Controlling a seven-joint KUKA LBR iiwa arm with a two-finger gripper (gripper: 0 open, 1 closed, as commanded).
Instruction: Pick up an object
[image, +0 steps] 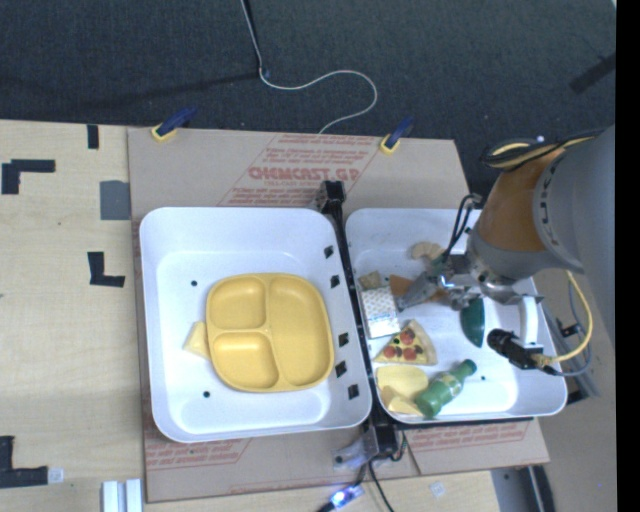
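My gripper (432, 283) is low in the right bin (520, 400), near its middle, reaching in from the right under the orange-banded wrist (510, 215). A brownish piece (408, 291) lies right at its tip; whether it is held cannot be made out. A pizza slice (408, 345) lies just below the gripper. A green bottle (443, 390) rests on its side at the front, beside a pale yellow piece (399, 380). A dark green object (472, 320) sits to the right of the gripper. A small tan piece (428, 250) lies behind it.
The left bin (165, 250) holds a yellow divided plate (270, 332) with a yellow wedge (194, 340) at its left side. A white patterned card (378, 301) and a brown bit (370, 280) lie by the right bin's left wall. Cables (560, 350) hang off the arm.
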